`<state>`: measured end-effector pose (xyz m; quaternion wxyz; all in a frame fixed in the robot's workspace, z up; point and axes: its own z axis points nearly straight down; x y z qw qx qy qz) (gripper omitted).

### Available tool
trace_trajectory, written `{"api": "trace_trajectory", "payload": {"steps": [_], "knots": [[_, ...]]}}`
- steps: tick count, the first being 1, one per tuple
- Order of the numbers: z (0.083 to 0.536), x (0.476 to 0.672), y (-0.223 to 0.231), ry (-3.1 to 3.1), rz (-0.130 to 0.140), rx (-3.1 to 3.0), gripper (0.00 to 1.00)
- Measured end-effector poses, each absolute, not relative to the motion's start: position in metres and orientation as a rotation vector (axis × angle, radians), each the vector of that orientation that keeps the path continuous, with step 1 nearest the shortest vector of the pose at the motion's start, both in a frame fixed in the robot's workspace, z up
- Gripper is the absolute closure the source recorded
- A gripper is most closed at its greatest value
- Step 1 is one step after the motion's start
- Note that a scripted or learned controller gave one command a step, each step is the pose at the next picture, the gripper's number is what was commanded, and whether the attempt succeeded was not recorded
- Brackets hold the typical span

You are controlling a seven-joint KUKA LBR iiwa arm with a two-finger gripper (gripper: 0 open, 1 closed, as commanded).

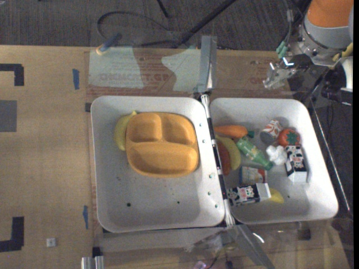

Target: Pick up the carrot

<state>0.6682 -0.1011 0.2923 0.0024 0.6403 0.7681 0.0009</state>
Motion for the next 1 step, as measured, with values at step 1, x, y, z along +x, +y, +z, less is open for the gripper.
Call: {"api": "trace_trajectory", "payload": {"steps": [1], "knots": [[0.2778, 0.6237, -0.1233, 2.266, -0.003, 2.18, 1.0]]}}
